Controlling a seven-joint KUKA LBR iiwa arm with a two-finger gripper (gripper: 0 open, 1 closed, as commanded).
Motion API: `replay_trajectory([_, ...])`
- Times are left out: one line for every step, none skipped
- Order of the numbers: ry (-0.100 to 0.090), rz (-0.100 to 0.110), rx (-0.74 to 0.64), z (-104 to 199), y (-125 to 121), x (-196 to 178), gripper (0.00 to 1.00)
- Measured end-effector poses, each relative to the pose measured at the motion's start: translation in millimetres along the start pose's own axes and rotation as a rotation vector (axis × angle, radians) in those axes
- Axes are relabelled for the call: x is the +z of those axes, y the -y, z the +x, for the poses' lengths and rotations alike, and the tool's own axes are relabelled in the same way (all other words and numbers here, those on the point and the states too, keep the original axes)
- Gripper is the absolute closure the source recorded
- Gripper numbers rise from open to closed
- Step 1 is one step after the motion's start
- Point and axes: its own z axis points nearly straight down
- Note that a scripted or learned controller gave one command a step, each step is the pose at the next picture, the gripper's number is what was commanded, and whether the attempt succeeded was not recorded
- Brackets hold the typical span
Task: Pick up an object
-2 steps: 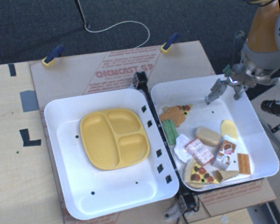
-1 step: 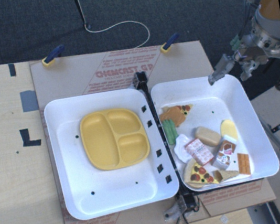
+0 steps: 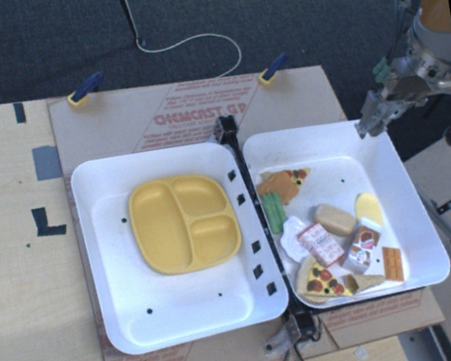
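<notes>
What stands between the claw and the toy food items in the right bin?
Nothing visible. The claw hangs over the upper right rim of the shallow white right bin; the pile of small toy food items lies uncovered, below and to the left in the picture.

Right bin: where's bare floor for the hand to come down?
Right bin: bare along the far wall and far-right corner, beyond the pizza slice and yellow piece. The near half is packed, with toy food touching or overlapping. Left bin: bare strip around the yellow tray, widest at the near wall.
</notes>
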Motion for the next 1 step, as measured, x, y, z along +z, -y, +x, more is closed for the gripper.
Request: replay_trajectory([0.003, -0.02, -0.002, 18.0, -38.3, -194.2, 1.0])
